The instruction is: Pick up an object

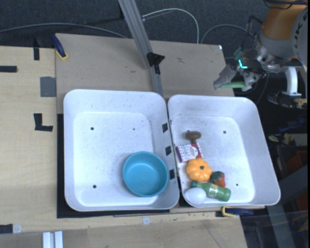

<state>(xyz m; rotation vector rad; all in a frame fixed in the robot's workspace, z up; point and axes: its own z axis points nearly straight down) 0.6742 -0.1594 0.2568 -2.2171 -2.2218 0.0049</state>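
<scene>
Camera view: small orange pumpkin sits in the right bin, low along its left wall, touching a red-white packet above it and a green bottle w/ a white egg below. Brown mushroom-like piece just above the packet. Blue bowl in the left bin. Gripper hovers past the right bin's far rim, holding nothing; finger spread can't tell. Pile lies toward the near-left from it, well apart.
</scene>
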